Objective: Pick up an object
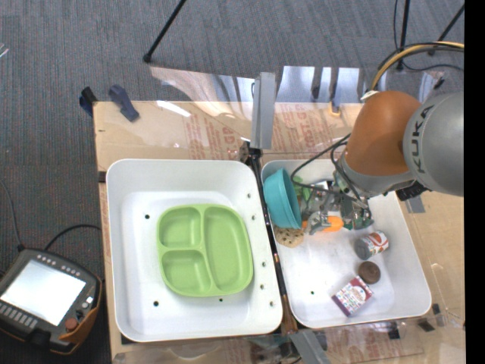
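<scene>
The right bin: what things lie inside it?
The right bin holds a teal bowl, cookie, can, brown ball and small box. The arm covers part of its floor.

Arm [398,146] reaches in from the right, over the right bin [402,290]; gripper [333,212] low at the bin's upper left, beside a teal bowl [281,198] tilted on edge against the left wall. An orange item [330,224] lies just under the gripper; grasp not discernible. A cookie [289,236] touches the bowl's lower edge. A can [371,244] lies on its side right of the gripper, a brown ball [369,272] just below it, a small box [352,296] near the lower edge. Left bin [129,279] holds a green tray [204,249], three compartments, flat and centred. A tablet [44,298] sits on the floor, lower left.
</scene>
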Tool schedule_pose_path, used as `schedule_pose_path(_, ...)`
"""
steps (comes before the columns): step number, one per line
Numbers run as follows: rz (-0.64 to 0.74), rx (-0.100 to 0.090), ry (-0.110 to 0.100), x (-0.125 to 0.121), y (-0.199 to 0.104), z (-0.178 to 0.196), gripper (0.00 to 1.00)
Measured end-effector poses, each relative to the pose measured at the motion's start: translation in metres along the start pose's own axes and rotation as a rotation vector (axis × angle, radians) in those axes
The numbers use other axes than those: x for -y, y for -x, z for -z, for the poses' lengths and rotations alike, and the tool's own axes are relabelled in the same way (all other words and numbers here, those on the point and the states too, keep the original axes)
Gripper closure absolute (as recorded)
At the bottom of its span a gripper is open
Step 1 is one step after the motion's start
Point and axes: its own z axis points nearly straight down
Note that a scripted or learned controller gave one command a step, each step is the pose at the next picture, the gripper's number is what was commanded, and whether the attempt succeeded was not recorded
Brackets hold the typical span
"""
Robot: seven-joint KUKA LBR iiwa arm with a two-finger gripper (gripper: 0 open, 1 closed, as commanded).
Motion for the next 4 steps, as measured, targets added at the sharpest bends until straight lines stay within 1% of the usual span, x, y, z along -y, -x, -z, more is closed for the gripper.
schedule_pose_path(1,0.047,0.020,0.003,-0.072,0.020,0.162,1.00)
schedule_pose_path(2,0.050,0.008,0.002,-0.073,0.019,0.163,1.00)
schedule_pose_path(3,0.321,0.003,0.000,0.013,0.011,0.167,1.00)
schedule_pose_path(4,0.377,0.001,0.003,-0.058,0.006,0.151,1.00)
